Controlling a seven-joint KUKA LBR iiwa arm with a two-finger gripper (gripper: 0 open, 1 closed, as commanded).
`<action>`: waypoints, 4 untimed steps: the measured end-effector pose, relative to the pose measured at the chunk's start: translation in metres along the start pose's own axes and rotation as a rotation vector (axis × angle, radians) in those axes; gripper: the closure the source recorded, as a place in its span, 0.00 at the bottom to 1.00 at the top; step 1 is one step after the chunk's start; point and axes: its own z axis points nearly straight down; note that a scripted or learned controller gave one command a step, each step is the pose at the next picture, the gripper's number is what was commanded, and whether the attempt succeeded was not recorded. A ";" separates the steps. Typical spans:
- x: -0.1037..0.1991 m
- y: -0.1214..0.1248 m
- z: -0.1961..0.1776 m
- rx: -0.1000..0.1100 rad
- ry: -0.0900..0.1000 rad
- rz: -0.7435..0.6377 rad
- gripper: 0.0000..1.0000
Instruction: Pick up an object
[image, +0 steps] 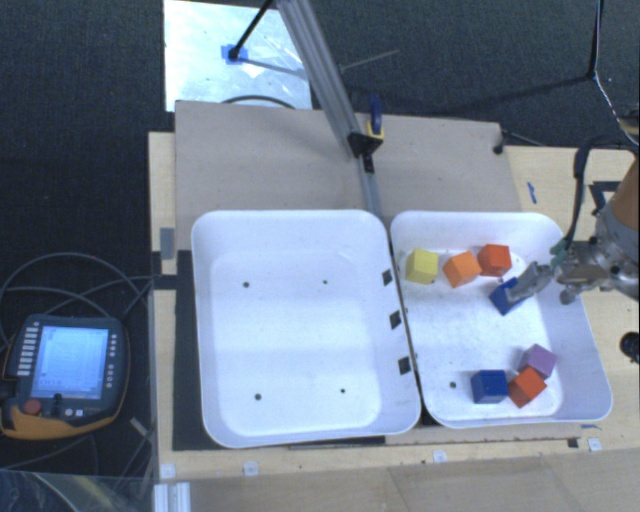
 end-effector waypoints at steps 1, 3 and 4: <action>0.000 0.000 0.000 -0.001 0.000 0.001 0.00; -0.003 0.009 0.119 0.005 0.001 0.003 0.00; -0.003 0.009 0.163 0.004 0.001 0.003 0.00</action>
